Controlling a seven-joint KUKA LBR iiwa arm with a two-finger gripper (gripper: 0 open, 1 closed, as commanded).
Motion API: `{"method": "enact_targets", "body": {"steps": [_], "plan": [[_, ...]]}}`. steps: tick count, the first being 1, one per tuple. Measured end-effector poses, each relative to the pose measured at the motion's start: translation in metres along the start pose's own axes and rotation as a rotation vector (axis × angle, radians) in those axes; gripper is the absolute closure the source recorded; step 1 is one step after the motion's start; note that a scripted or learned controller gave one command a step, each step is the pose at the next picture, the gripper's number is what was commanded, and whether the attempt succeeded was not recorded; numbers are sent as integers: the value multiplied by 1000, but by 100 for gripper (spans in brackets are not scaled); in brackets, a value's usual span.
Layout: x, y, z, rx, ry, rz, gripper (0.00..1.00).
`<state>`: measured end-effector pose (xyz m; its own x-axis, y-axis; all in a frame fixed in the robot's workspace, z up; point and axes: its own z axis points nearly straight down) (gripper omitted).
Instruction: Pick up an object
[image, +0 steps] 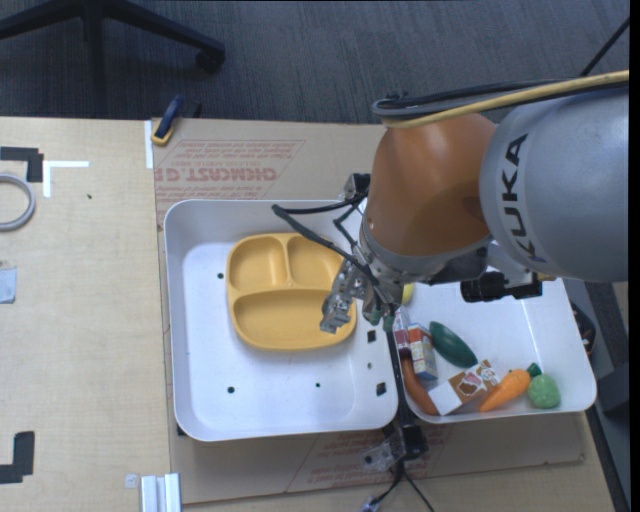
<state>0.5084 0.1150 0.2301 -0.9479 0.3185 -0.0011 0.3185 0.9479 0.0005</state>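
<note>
yellow divided plate (285, 290) sits in the left bin (200, 400); i see my gripper (340, 305) over its right edge, grip state unclear.

Overhead slanted view of both bins (190, 400)

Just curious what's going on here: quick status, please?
Gripper low over yellow divided plate in left bin. Nothing seen held. Toy carrot, green items, small boxes in right bin. Path unobstructed.
</note>
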Motion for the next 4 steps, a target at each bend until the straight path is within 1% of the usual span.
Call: {"method": "enact_targets", "body": {"steps": [1,2,3,4], "plan": [[31,3,-155,-2,-5,-519,100],[2,-15,-72,-1,-1,-894,100],[-1,-30,9,-1,-1,-1335,100],[-14,-91,-142,0,-6,-1538,100]]}}
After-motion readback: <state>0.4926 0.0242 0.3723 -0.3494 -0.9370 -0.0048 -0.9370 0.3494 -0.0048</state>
